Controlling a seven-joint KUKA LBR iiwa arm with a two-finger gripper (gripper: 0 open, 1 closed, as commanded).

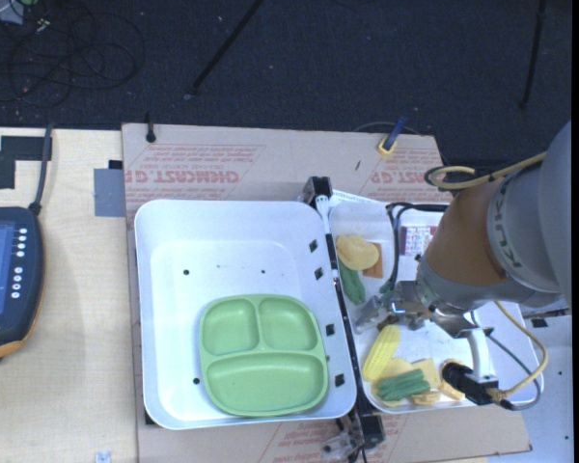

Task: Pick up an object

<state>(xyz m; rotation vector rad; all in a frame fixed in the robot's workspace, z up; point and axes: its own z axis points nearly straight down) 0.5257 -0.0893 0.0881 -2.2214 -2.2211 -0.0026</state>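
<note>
My gripper (386, 309) reaches down into the right bin (367, 218), its metal fingers low near the bin's middle, just above a yellow corn cob (380, 351). A yellow taco-like piece (357, 253) and a green pod (351, 284) lie to the gripper's upper left. A green bean-like piece (403, 385) and yellow bits lie at the bin's near end. The arm's orange band (463, 244) covers much of the bin's right side. Nothing shows between the fingers.
The left bin (174, 249) holds a green divided plate (262, 355). A teach pendant (5, 283) sits at the far left of the bench. Cables loop round the arm at the right. A black divider clip line runs between the bins.
</note>
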